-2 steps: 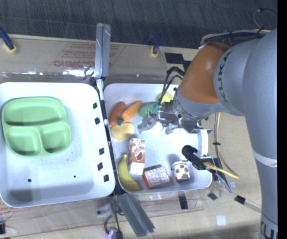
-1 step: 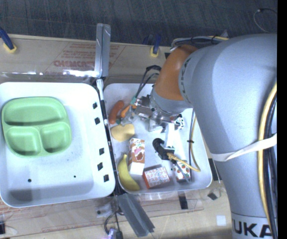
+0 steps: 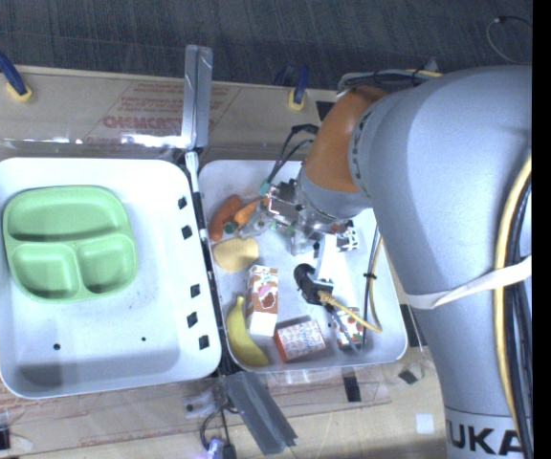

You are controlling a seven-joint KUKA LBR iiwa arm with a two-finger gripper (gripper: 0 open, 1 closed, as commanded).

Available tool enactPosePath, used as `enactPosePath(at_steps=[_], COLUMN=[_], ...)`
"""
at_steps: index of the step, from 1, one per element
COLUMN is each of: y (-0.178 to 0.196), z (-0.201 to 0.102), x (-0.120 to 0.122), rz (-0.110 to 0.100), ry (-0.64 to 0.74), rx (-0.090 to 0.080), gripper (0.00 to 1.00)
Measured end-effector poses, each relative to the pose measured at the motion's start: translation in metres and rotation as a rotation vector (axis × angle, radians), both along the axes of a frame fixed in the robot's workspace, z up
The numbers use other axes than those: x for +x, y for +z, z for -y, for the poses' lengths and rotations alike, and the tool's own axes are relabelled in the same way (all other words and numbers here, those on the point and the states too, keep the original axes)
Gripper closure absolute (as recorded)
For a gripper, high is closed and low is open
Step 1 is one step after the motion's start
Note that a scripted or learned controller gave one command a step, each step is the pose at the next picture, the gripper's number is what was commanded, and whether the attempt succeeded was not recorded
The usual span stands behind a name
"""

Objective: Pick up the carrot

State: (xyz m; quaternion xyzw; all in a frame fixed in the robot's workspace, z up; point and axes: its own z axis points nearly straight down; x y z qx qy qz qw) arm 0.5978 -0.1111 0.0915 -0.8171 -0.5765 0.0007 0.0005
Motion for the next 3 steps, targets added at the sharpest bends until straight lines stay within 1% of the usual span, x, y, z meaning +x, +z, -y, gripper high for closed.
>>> enactPosePath(at_steps=[1, 2, 3], y=[0.001, 0.014, 0.024], z=[-0.003, -0.010, -0.010], x=[0.028, 0.033, 0.034], rz=[-0.016, -0.002, -0.002], ry=[0.344, 0.355, 0.358], rx=[-0.008, -0.003, -0.003], gripper=[0.00, 1.00, 1.00])
